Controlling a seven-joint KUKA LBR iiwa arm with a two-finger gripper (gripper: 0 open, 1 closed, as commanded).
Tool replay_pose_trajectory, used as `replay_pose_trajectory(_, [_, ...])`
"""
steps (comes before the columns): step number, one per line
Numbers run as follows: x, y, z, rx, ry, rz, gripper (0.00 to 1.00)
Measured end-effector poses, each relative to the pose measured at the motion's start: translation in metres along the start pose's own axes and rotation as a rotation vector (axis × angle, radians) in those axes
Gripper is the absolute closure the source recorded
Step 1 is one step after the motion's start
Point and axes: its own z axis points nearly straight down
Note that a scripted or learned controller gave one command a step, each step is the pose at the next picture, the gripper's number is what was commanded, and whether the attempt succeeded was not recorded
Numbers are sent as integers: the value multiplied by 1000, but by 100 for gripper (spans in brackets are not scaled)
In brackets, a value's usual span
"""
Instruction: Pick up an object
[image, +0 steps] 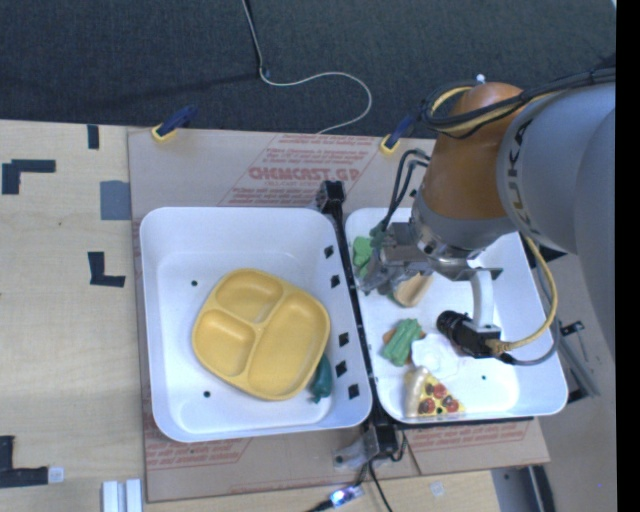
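Several small things in the right bin (530, 395), lower right of the frame: a green toy (403, 340) near the bin's middle, a pizza slice (430, 394) below it by the lower rim, a tan piece (411, 289) above it just under the wrist, a white lump (432, 353) just right of the green toy, and another green bit (362, 254) at the bin's upper left by the divider. None seen lifted or pinched. Gripper (385, 275) low over the upper left of that bin, close to the tan piece and the upper green bit; jaws hidden under the wrist body, so cannot tell whether released or clenched. Black fitting (462, 331) with a yellow cable (535, 340) just right of the white lump. Orange band (470, 150) and grey arm (575, 170) at the upper right of the frame. Left bin (165, 300) at centre left, touching the right one along the shared edge, with a yellow tray (260, 333) lying flat in its middle and a teal scrap (322, 381) touching the tray's lower right corner. Both bins on cardboard (290, 170) on the tabletop (60, 330), which bears black marks at far left. Yellow-and-blue clamps (172, 122) at the cardboard's upper corners. White cord (330, 80) looped on dark cloth along the top.
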Motion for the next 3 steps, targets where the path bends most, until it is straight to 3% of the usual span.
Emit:
replay_pose_trajectory(1, [13, 2, -2, -1, -1, 3, 100])
replay_pose_trajectory(2, [-4, 6, -1, -2, -2, 6, 100])
replay_pose_trajectory(3, [5, 6, 15, 1, -3, 5, 100])
